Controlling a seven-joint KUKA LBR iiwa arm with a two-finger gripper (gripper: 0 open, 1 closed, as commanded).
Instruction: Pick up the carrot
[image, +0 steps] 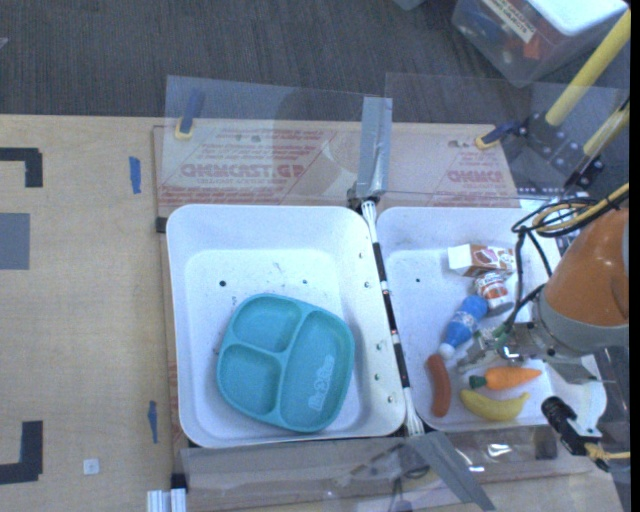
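Observation:
The carrot (512, 378), orange with a green top at its left end, lies flat near the front of the right bin (420, 250). My gripper (497, 351) hangs just behind it and a little to its left, between the carrot and a blue bottle (464, 325). The grey wrist and orange band (592, 280) cover the bin's right side. The carrot rests on the bin floor, apart from the gripper.
A yellow banana (493, 404) lies right in front of the carrot, and a red sausage (438, 385) lies to its left. A small carton (480, 258) and a can (492, 289) sit further back. The left bin (200, 240) holds a teal divided plate (287, 362).

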